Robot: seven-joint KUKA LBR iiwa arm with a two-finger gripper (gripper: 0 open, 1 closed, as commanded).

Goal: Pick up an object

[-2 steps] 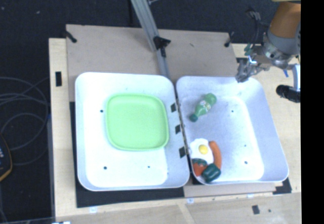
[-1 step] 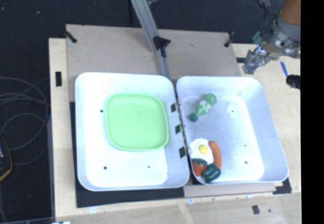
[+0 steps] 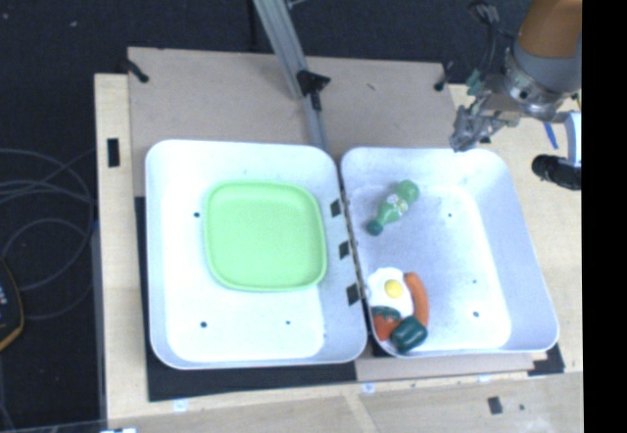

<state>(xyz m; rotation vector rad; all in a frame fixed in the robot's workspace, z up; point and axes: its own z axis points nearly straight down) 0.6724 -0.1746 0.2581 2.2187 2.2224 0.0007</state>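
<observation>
- My jaws (image 3: 466,137) are hanging over the far right corner of the right bin (image 3: 509,225); they are dark and small here, so I cannot tell their state.
- A green bottle (image 3: 392,206) is lying tilted near the bin's left wall.
- A fried egg (image 3: 390,289), carrot (image 3: 419,296) and dark green piece (image 3: 409,333) are crowding the near left corner, partly overlapping.
- A green plate (image 3: 265,235) is sitting in the left bin (image 3: 171,255).

KUKA iiwa arm (image 3: 549,20), seen from above: orange band w/ a rounded shell, grey metallic wrist section below it. Thin yellowish cable loops over the top; dark cabling runs along the left side. The tool (image 3: 470,132) is a small dark-grey assembly w/ greenish fittings nr its mount.
</observation>
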